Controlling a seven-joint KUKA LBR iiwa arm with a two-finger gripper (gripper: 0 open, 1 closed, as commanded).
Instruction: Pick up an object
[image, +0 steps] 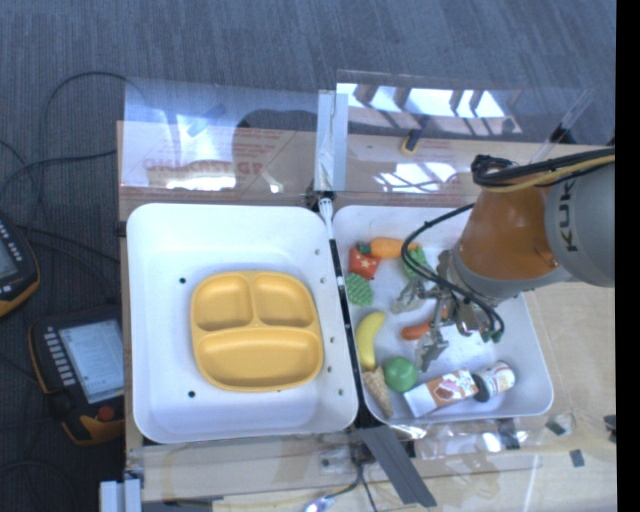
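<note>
The gripper (430, 325) hangs low in the middle of the right bin (535, 385), under the arm's orange band (505, 240), with cables looped around it; its metal parts blur together with the clutter beneath, so I cannot tell whether it is released or clenched, and nothing can be seen held in it. A small orange piece (415, 331), perhaps a carrot, lies just at its 9 o'clock, touching or nearly so. Further out at 9 o'clock is the yellow banana (369, 338), at 7 o'clock the green round fruit (400, 374), and at 5 o'clock the bottle (462, 387) lying on its side along the bin's near wall. At 10 to 11 o'clock sit a green leafy piece (359, 291), a red pepper (363, 263) and an orange vegetable (385, 246). Well off at 9 o'clock, the left bin (160, 400) on the desk holds a yellow divided plate (258, 329). As a judgement, the pick is at the reach-and-grasp stage: the gripper is down among candidate objects, but no object is lifted, so the closing, lift and proof of a hold all remain
</note>
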